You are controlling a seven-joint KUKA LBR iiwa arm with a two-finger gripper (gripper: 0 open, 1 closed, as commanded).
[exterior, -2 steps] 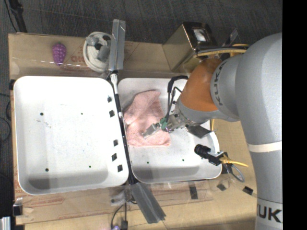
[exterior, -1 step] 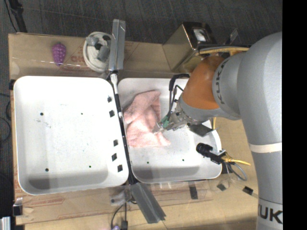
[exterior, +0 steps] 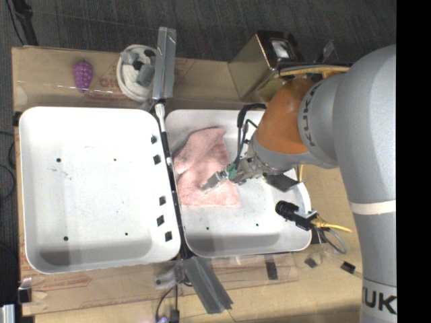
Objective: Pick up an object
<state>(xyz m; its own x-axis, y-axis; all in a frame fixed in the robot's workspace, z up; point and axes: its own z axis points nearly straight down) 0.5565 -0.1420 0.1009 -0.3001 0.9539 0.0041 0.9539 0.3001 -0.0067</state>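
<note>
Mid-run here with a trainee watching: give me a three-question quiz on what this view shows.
1. True or false: the crumpled pink cloth lies in the right-hand shallow white bin.
2. Which item sits on the bench beyond the bins: A) small purple ridged object, B) red mug, C) blue ball?
3. Fill in: the pincer is above the pink cloth's ____ edge, as the view shows it.

Key: 1 true; 2 A; 3 right.
</note>
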